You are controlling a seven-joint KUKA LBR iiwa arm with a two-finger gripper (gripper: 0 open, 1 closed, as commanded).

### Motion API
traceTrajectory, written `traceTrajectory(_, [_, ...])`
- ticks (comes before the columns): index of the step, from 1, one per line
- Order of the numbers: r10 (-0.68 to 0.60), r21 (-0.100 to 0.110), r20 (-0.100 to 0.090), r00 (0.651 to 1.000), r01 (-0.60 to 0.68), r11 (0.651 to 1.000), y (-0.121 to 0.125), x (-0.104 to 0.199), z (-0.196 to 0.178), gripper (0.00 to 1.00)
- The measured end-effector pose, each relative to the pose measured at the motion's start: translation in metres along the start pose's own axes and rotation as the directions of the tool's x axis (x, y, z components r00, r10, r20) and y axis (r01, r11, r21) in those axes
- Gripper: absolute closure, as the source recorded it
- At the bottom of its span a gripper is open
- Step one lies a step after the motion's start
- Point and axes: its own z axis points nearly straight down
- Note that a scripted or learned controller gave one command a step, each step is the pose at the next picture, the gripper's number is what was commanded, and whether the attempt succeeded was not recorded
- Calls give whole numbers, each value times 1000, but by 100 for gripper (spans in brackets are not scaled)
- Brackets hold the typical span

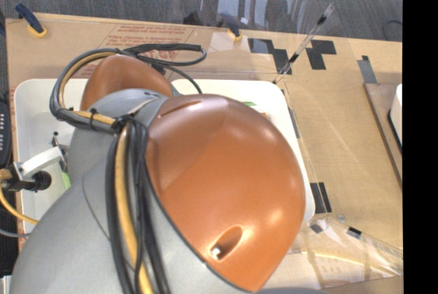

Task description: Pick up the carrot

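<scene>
Where black cables (130, 169) cross it, the orange-and-grey arm (219, 183) over the white bin (274, 98); tool state indiscernible.

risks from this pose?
1. The arm covers most of the white bin in the camera view, so a grasp on the carrot likely can't be confirmed from here.
2. The cable bundle loops loosely off the arm and might snag during motion.

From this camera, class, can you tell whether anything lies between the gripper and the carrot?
That cannot be judged here. The arm, with its orange band and black cables, covers most of the white bin, so the path to the carrot is hidden.
</scene>
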Motion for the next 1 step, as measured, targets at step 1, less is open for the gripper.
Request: traceTrajectory(1, [-1,0,-5,1000,1,1000,-1,-4,57,100])
